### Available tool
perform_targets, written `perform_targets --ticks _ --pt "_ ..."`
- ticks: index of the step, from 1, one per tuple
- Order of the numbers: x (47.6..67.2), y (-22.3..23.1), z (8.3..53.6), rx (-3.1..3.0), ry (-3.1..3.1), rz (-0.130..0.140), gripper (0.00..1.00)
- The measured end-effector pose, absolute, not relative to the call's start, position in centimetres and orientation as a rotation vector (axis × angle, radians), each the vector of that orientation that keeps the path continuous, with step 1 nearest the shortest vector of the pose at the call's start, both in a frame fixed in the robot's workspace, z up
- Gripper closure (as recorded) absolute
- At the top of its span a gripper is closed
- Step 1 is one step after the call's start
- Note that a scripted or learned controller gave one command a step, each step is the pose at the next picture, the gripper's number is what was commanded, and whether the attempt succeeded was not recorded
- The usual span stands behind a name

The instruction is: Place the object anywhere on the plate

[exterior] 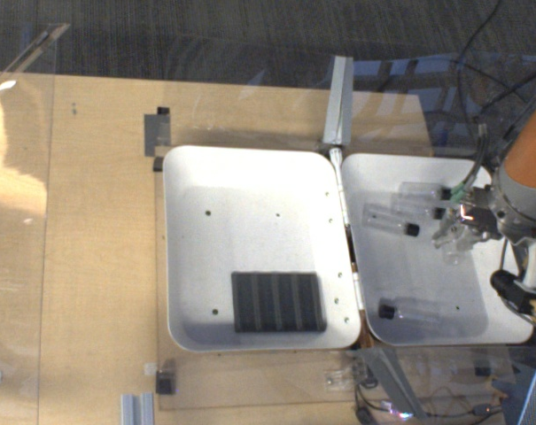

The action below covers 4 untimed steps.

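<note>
Several clear plastic tubes with small black caps lie in the right shallow white bin (374,321). One clear capped tube (392,220) rests near the bin's upper middle, its black cap pointing toward the lower right. Another clear tube (423,193) lies just above it, close to the gripper. A third clear tube with a black cap (414,309) sits apart near the bin's lower edge.

The dark ribbed rectangular plate (277,301) lies flat in the lower part of the left shallow white bin (188,237), well apart from all the tubes, with nothing on it.

The two-finger gripper (454,226) hangs over the right side of the right bin, below the grey arm with its orange band (526,153). How far it is open cannot be told, nor whether it has hold of anything; clear material blurs around its tip.

The light wooden bench (81,264) bears both bins.
</note>
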<state>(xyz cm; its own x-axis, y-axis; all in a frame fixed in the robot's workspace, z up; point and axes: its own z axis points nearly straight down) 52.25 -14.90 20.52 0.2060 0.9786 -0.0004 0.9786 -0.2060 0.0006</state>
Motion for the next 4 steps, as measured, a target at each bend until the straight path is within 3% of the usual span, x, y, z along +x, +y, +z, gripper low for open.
perform_targets --ticks 1,2,3,4 --pt "50.2 -6.6 18.1 1.971 2.447 0.0 1.0" --pt "56.6 -2.3 18.1 2.156 2.286 -0.001 1.0" --pt "59.0 4.7 18.2 1.424 2.799 0.003 1.0" --pt "54.7 11.6 11.5 1.343 2.842 -0.001 1.0"
